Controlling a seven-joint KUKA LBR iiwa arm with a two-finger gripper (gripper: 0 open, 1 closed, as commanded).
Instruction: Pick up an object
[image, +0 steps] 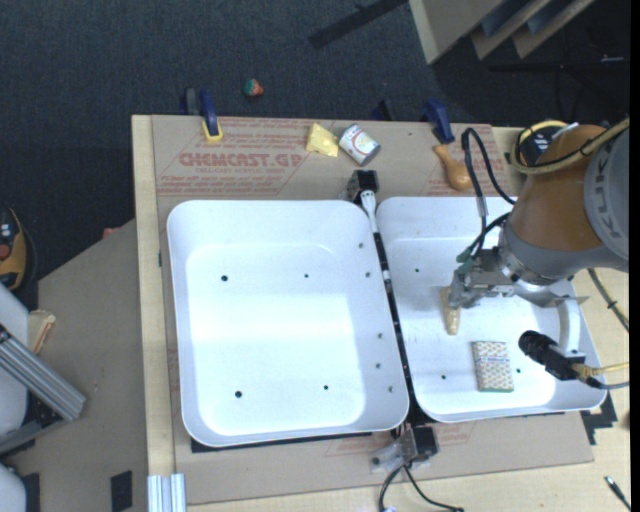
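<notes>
In the right bin (420, 230), my gripper (461, 296) hangs low over the middle of the floor, the arm coming in from the right. A small tan object (452, 321) lies right at the gripper's tip, just below it; whether it is held is unclear. A speckled beige rectangular pad (492, 365) lies flat nearer the front of the same bin, apart from the gripper.
The left bin (200, 240) sits beside the right one. On the bench behind the bins lie a yellow piece (322, 140), a small white box (358, 144) and an orange-brown item (456, 168). Blue clamps (210, 112) grip the board's far edge.
</notes>
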